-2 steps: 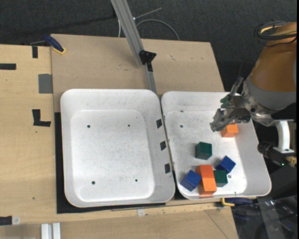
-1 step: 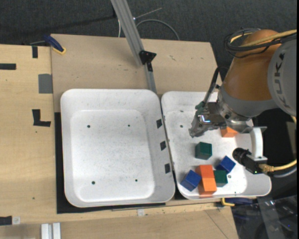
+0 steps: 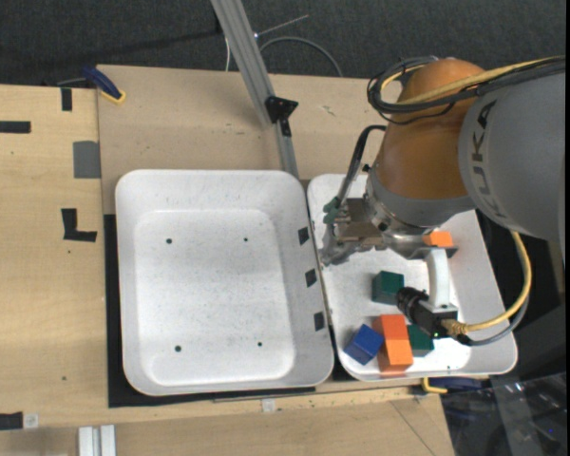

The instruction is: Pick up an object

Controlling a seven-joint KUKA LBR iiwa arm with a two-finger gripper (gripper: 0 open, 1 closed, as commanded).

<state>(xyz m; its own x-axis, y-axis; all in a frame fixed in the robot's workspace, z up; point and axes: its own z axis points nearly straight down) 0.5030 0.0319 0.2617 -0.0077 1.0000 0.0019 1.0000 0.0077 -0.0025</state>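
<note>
Listing for your pick: the right bin (image 3: 484, 283) holds a dark green block (image 3: 389, 285) mid-bin, with a blue block (image 3: 365, 343), an orange block (image 3: 395, 341) and a second green block (image 3: 420, 340) bunched at its near edge; the left bin (image 3: 133, 283) sits just beside it. The gripper (image 3: 339, 231) hangs over the right bin's far-left corner, apart from every block; whether it stands open or closed you cannot tell, and nothing shows in its grasp. You would probably do best with the lone dark green block, centring over it and descending straight, since the bunched trio leaves little room alongside.

1. We note a wooden bench (image 3: 190, 131) under two white bins.
2. Left bin (image 3: 209, 274).
3. Grey metal pole (image 3: 252, 60) slants across the bench top.
4. Black tape marks (image 3: 74, 224) at left.
</note>
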